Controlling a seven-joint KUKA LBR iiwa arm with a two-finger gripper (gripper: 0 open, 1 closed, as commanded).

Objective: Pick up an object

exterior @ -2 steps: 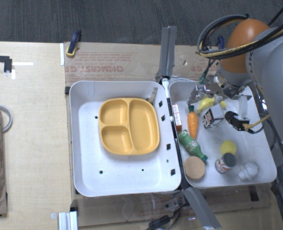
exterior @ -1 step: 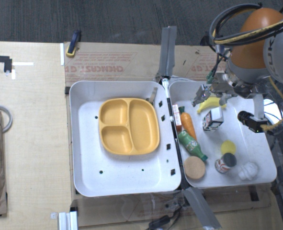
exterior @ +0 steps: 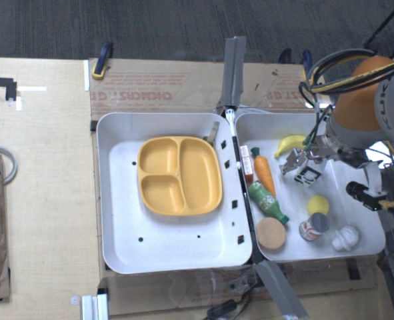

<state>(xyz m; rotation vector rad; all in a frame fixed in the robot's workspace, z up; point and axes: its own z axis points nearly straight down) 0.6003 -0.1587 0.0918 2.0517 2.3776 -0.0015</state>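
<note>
Currently, the gripper (exterior: 302,167) is positioned low in the right bin (exterior: 377,245), just below the banana (exterior: 291,143) and right of the carrot (exterior: 264,172), presumably to take one of the crowded items; its fingers appear parted, with nothing seen between them. Candidate objects are clustered near the carrot: a green bottle (exterior: 267,202) and a round cork disc (exterior: 271,233) below it, while the yellow divided plate (exterior: 180,176) is kept alone in the left bin (exterior: 117,199).

Grey arm (exterior: 390,105); orange band; black-yellow cables
</note>
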